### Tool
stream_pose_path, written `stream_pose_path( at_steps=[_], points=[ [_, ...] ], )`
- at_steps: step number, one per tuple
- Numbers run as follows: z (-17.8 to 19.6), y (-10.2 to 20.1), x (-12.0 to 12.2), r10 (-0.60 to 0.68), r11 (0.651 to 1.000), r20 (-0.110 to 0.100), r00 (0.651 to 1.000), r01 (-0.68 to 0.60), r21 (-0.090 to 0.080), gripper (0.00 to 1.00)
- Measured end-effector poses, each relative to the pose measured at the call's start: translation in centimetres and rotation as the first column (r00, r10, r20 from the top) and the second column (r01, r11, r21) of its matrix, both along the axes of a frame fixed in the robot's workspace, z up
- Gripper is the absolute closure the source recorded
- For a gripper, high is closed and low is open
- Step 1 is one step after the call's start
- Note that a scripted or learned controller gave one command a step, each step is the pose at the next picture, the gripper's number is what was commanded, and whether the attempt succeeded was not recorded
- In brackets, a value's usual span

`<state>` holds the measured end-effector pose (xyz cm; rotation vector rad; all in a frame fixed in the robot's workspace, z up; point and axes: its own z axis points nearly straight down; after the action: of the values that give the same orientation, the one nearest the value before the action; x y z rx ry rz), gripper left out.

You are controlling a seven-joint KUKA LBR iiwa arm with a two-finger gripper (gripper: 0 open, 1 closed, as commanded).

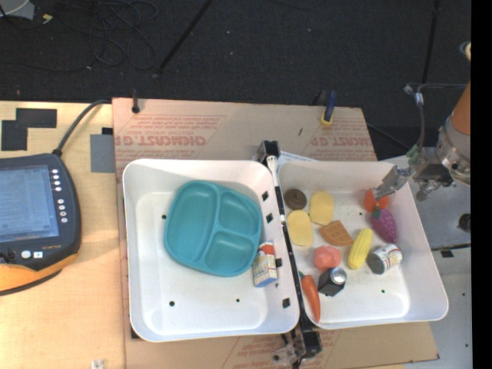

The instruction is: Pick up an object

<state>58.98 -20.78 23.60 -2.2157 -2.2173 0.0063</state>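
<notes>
While your pincer hangs over the right bin's far right edge, a small red thing sits just beside it at seven o'clock. You cannot tell its opening; it holds nothing you can see.

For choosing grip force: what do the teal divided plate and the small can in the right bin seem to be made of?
Teal divided plate: probably moulded plastic, matte, with an even colour and soft rounded ridges. Small can: possibly metal, from its silvery end, though it may be a plastic toy.
</notes>
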Motion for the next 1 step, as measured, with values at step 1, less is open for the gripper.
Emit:
stream_pose_path(
  at_steps=[1],
  points=[
    [-14.15, 3.75, -4.61, -0.002, 1.000, -0.014, 1.000, 0.002, 0.006, 0.00]
  ],
)
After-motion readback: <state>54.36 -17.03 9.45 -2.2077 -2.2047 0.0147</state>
